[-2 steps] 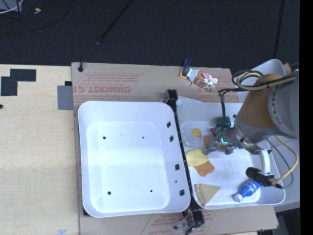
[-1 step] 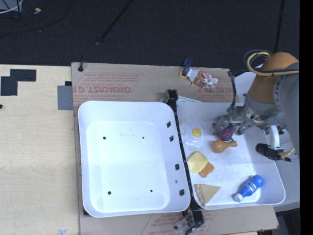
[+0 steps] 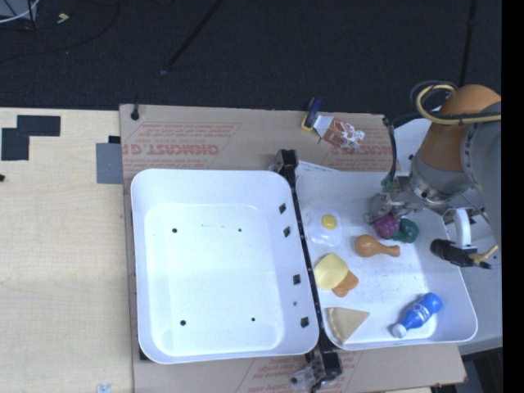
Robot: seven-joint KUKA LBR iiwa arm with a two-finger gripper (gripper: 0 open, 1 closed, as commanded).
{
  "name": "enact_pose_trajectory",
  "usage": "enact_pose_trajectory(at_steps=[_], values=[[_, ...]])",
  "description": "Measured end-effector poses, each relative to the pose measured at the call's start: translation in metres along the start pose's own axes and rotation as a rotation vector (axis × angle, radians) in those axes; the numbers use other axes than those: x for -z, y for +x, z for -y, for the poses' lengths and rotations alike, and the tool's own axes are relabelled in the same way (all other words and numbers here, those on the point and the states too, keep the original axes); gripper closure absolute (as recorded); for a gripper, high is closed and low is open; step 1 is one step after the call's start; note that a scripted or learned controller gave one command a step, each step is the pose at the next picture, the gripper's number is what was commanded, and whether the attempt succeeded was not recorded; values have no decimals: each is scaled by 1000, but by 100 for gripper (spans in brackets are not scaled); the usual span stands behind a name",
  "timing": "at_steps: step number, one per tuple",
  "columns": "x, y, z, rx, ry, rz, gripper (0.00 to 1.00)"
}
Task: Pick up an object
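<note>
The right bin holds several small objects. A purple and green toy lies near its far right side, and my gripper is down right at that toy, touching or nearly touching it. An orange drumstick-shaped piece lies just in front of the toy. A small yellow piece sits on a clear packet near the bin's left wall. A yellow and orange lump rests toward the middle left, a tan wedge at the front left, and a blue bottle at the front right.
The left bin stands beside the right one, with a black divider between them. A snack packet and a blue and yellow clip lie on the cardboard behind the bins. The arm's grey body overhangs the right bin's far corner.
</note>
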State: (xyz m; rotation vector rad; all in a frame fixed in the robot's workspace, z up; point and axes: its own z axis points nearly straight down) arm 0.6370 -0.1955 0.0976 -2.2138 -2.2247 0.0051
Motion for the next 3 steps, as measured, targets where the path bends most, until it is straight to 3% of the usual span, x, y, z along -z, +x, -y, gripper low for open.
enact_pose_trajectory(at_steps=[1,2,3], values=[[71,82,-9,2,-8,-1,100],[91,198,-4,7,-4,-5,100],[198,211,-9,-1,-14,-1,100]])
